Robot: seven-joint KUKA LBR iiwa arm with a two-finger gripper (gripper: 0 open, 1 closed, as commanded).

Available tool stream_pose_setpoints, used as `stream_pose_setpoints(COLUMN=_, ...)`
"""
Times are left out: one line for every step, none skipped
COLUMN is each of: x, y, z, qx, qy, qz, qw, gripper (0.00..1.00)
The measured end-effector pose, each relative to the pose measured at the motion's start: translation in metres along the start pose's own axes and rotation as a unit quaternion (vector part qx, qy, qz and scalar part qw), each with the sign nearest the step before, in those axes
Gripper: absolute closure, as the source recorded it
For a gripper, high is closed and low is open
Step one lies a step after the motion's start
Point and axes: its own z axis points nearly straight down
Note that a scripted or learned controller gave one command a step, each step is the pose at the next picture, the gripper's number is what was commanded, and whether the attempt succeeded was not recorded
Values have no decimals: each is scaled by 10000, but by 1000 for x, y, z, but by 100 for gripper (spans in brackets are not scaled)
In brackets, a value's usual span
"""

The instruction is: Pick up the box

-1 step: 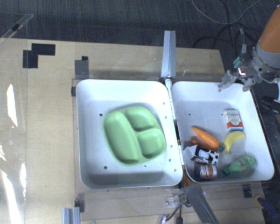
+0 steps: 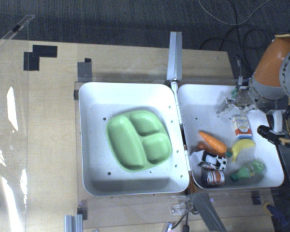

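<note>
1. No legible text anywhere at this resolution.
2. Small box point(image 2: 241, 127), right bin point(image 2: 198, 100): white face with an orange-red patch and faint marks; printing present, unreadable.
3. Can point(image 2: 213, 178), near front wall of same bin: dark label with red and pale bands; no letters made out.
4. Green bottle point(image 2: 247, 171), beside the can: label blurred, nothing readable.
5. Black-and-white item point(image 2: 213, 160), just behind the can: patterned only, no characters resolved.
6. Black tape marks point(image 2: 38, 55) on bench top, far left: plain shapes, no writing.
</note>
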Motion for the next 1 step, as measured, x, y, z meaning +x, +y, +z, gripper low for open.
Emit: stream_pose_setpoints(x=-16, y=-29, z=9, qx=-6, qy=10, qz=-103, qw=9999, gripper=0)
